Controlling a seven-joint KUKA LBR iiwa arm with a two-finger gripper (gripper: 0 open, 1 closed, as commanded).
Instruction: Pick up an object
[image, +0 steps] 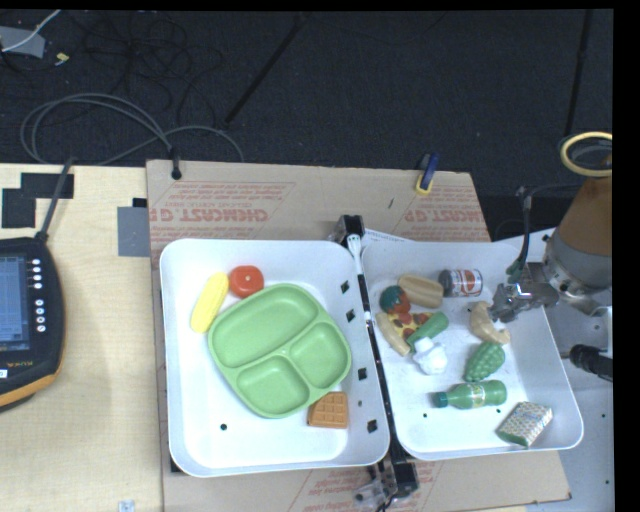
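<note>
The right bin (560, 400) holds several toy foods. Among them are a hot dog bun (420, 290), a small can (460, 282), a pizza slice (398, 328) and a white piece (432, 357). There are also a knobbly green item (485, 360), a green bottle (470, 396) lying on its side and a foil-wrapped block (525, 423). My gripper (505, 297) hangs over the bin's right part, just above and to the right of a tan piece (488, 326). I see nothing held in it.
The left bin (185, 400) carries a green divided plate (280, 350), a yellow banana-like piece (208, 302), a red tomato (246, 280) and a waffle (328, 410). A black divider (362, 330) runs between the bins. A teach pendant (25, 310) lies at far left.
</note>
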